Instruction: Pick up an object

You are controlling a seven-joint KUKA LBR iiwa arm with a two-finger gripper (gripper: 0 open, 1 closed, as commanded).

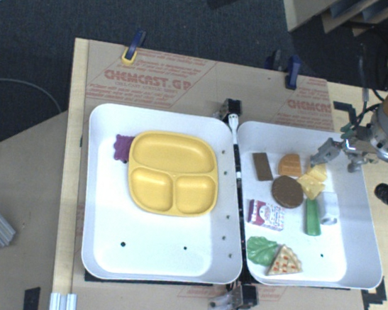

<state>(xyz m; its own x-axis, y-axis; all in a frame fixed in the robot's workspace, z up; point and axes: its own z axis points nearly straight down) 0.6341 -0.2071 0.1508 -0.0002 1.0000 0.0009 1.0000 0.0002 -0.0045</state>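
Observation:
The right bin (349, 273) holds several small items: a brown bar (262, 166), a tan chunk (291, 164), a round brown cookie (288, 192), a yellow cheese piece (312, 183), a green cylinder (313, 217), a pale grey-white piece (328, 209), a pink and white packet (266, 215), a green leaf (262, 249) and a pizza slice (284, 261). My gripper (338, 158) hovers over the bin's far right part, just above and right of the cheese. Its two fingers stand apart with nothing between them.
The left bin (95, 244) carries a yellow divided plate (173, 172) with a purple item (122, 147) at its left side. A black clip (232, 110) sits where the bins meet at the back. The arm comes in from the right edge.

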